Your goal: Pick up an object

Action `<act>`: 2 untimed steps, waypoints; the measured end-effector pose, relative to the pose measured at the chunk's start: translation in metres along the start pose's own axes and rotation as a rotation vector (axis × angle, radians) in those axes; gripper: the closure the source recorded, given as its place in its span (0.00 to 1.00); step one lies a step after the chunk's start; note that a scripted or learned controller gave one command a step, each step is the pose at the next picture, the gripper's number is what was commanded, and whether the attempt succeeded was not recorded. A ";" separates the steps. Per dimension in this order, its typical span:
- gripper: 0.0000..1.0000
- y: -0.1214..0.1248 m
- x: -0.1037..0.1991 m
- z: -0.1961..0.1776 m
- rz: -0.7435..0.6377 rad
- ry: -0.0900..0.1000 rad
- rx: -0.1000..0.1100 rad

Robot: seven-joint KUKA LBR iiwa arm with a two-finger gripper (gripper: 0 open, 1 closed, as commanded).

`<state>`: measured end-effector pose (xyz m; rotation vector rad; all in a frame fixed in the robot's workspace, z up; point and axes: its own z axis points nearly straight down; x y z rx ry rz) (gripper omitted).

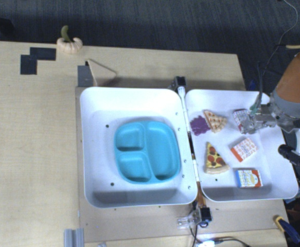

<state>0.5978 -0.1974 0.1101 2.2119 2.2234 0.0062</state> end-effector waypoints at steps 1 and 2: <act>0.00 0.000 0.000 0.000 0.000 0.000 0.000; 1.00 0.002 0.001 -0.011 -0.002 0.000 -0.004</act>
